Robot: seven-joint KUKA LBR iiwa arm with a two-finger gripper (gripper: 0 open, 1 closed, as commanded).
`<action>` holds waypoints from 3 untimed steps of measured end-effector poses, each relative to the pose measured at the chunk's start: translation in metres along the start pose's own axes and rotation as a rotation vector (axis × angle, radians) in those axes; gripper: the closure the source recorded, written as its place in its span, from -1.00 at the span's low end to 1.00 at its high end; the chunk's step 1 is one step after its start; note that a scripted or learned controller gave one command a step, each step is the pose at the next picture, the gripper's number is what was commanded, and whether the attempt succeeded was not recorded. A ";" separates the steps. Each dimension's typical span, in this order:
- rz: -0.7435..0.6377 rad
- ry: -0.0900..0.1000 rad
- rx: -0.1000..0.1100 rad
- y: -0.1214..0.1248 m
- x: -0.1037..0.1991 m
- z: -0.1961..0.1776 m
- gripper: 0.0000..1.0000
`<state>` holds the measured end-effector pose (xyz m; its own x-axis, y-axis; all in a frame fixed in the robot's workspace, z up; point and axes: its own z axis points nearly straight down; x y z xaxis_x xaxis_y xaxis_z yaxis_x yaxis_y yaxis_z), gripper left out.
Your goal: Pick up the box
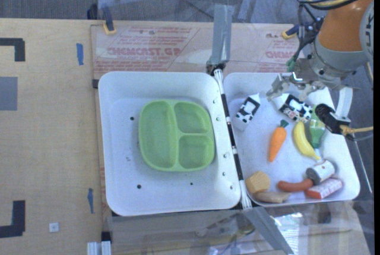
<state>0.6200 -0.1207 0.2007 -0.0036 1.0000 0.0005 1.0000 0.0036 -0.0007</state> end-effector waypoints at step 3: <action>-0.175 -0.006 -0.009 -0.014 -0.011 -0.221 -1.00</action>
<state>0.6062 -0.1320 0.4213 -0.1771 0.9842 -0.0062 0.9841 0.1772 0.0076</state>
